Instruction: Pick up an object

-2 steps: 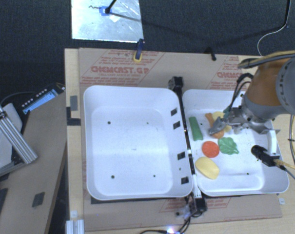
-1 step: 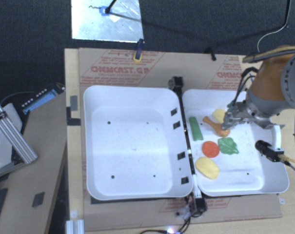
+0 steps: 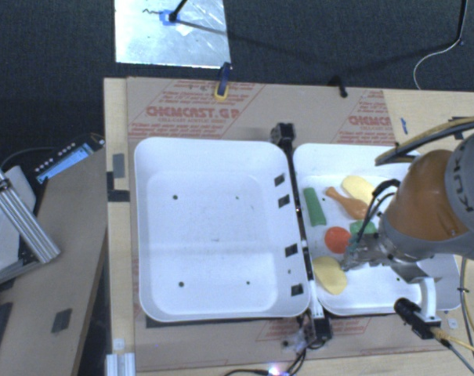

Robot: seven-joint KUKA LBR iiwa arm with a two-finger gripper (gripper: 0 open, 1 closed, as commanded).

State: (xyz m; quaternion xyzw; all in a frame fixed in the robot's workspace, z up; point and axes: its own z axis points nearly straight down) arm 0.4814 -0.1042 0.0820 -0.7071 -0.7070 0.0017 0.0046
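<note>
Dark carpet surrounds a cardboard-covered bench (image 3: 197,104) bearing two white bins. Reading across, we note the left bin (image 3: 213,225) holds nothing of interest; the right bin (image 3: 378,284) carries a green stick (image 3: 314,207), a red ball (image 3: 336,238), a pale yellow disc (image 3: 330,274) and further yellow and orange pieces. We find the gripper (image 3: 352,255) low in the right bin, the red ball just beside it to the left, the disc below-left. Its grasp state we cannot tell.

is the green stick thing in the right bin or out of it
In. The green stick lies flat on the right bin's white floor, along its left wall, just above the red ball.
</note>
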